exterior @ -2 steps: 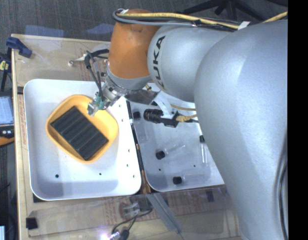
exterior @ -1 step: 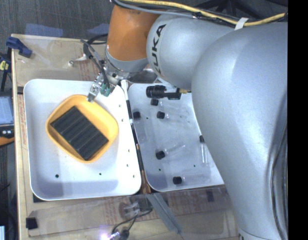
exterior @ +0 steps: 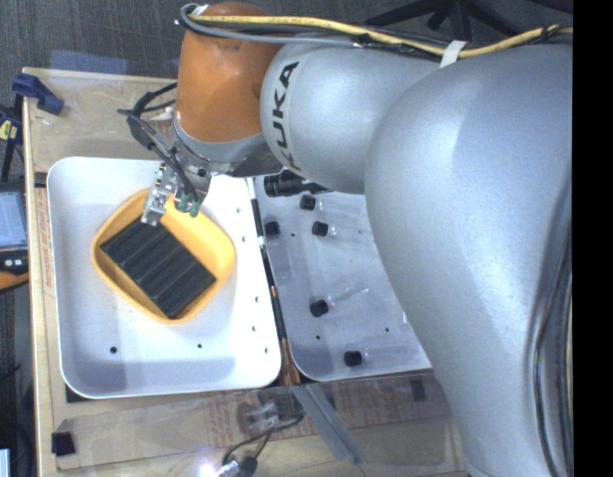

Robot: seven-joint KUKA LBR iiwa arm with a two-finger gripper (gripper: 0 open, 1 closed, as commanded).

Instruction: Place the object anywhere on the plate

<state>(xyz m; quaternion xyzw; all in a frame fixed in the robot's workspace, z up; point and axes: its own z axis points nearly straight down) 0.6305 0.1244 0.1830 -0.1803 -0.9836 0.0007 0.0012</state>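
Over the left bin (exterior: 77, 356), the gripper (exterior: 172, 204) hangs at the yellow plate's (exterior: 215, 237) far rim; its state cannot be told. A dark ribbed object (exterior: 157, 266) lies on the plate just near-left of it, long axis running diagonally.

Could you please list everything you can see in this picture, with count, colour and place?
Bins: two, white, side by side on the bench; the arm covers much of the right one.
Plate: one, yellow-orange, squarish, in the left bin.
Ridged object: one, black, flat, lying on the plate.
Bench: one, light wood, under both bins.
Clamp: one, blue, at the bench's far left corner.
Cable: one, yellow and black, running along the top of the arm.
Arm: one, grey with an orange band, reaching in from the right.
Claw: one, over the plate's far edge.
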